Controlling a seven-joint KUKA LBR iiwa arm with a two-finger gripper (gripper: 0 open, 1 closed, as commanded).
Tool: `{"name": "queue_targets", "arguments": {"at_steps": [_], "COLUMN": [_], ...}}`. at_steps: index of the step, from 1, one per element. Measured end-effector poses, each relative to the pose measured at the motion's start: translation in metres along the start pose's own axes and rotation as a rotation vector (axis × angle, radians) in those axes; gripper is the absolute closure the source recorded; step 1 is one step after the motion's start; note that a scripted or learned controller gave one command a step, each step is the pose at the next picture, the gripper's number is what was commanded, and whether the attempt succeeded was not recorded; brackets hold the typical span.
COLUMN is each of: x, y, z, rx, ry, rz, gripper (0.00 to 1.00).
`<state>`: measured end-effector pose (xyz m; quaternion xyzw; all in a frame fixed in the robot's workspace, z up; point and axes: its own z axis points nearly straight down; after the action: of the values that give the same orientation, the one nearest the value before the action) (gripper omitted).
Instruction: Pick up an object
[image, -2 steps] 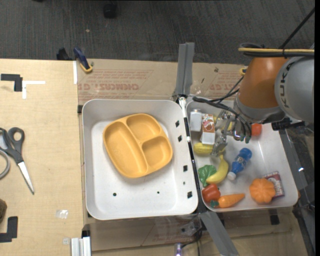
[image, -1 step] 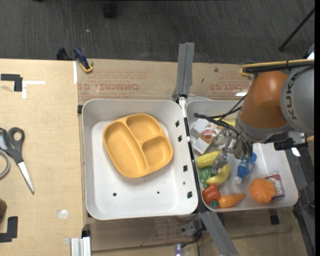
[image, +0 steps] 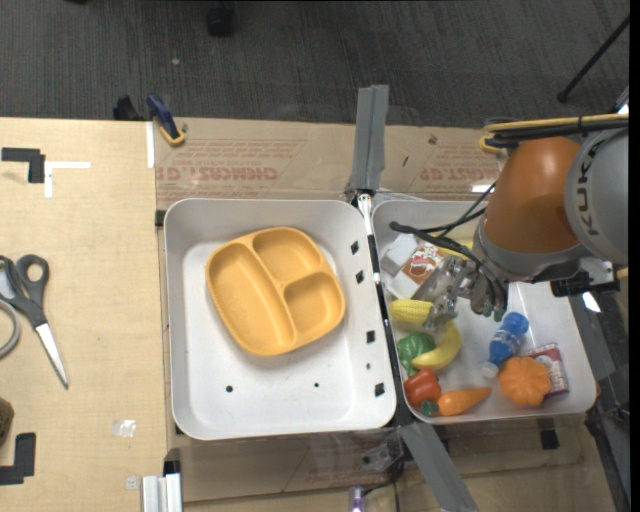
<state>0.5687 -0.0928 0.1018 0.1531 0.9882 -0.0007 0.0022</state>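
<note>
Wooden table (image: 80, 330) with white bins; end effector (image: 447, 300), grip state indiscernible, should descend squarely over yellow plastic corn cob (image: 408, 314).

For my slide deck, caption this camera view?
KUKA arm's pincer lowered over toy food in the right bin; yellow divided plate in the left bin.

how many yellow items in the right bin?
2 visible: corn cob at the bin's left wall, banana just below the gripper. The arm covers part of the bin, so more may be hidden.
</note>
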Motion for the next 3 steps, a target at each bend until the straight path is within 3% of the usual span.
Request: {"name": "queue_targets", "arguments": {"at_steps": [1, 2, 3], "x": [0.081, 0.062, 0.042], "y": [-0.041, -0.1, -0.116], "z": [0.007, -0.07, 0.004], "rx": [-0.002, -0.001, -0.002], "ry": [-0.002, 0.001, 0.003], "rz": [0.193, 0.017, -0.003], "gripper": [1.0, 1.0, 1.0]}}
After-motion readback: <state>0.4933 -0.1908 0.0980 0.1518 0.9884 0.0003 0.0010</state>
